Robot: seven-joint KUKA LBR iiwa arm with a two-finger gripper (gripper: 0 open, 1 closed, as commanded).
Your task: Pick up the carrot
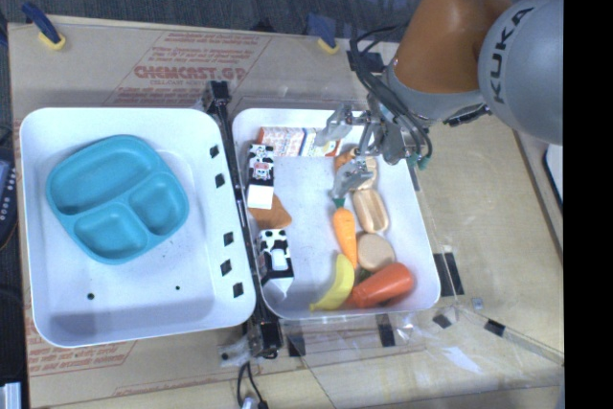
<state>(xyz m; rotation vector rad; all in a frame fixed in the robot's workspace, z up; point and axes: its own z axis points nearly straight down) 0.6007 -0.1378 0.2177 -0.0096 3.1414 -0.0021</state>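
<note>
Just below end effector (352, 170), carrot (345, 235), right bin (417, 206)

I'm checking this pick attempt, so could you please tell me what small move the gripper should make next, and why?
Probably a short move toward the near edge of the bin, then straight down. The gripper hangs over the far part of the right bin, just beyond the carrot, whose top end lies under it. The carrot is crowded by the banana and a bun-like piece, so centring first seems safer.

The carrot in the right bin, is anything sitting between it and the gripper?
Nothing visible does. The gripper hangs just above the top end of the carrot; the hot dog bun lies close on its right, the banana at its lower end.
</note>
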